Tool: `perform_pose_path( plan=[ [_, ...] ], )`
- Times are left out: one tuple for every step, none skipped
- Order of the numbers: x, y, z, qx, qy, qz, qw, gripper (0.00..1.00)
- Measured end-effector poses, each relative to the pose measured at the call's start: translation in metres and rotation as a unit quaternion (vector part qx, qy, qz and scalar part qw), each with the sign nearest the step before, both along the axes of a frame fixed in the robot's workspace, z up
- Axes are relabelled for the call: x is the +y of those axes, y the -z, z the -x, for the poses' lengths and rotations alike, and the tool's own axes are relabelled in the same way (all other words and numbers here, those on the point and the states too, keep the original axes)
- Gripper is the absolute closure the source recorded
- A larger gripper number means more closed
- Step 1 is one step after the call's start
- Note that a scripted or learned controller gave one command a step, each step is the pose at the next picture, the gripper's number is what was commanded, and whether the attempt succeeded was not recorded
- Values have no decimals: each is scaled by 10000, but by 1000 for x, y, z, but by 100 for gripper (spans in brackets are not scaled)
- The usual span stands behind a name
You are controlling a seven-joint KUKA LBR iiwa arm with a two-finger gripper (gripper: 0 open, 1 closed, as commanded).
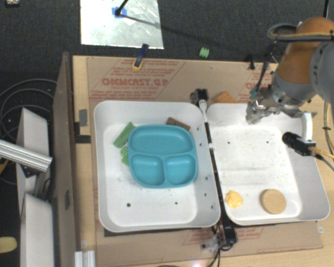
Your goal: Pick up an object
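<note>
The gripper (258, 111) hangs above the right bin's (250, 166) far edge; its opening I cannot tell, and both the cookie (273, 201) and the yellow piece (233, 198) wait at the near edge.

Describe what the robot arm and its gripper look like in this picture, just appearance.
The arm is grey, with a rounded orange band above the wrist. Thin dark cables loop past that band and run down beside the wrist. The gripper is a small metallic grey assembly, blurred at the tip, so finer markings cannot be read.
</note>
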State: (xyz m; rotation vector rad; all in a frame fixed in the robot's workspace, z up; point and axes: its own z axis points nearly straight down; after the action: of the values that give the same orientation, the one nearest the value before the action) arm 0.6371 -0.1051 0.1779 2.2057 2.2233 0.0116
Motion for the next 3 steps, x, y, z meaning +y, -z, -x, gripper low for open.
perform_pose_path(
  plan=[
    [51,-26,33,56,-2,-19,10000,100],
    [32,-6,43,58,40,-4,10000,100],
    [109,-8,53,59,-16,-23,10000,100]
  ],
)
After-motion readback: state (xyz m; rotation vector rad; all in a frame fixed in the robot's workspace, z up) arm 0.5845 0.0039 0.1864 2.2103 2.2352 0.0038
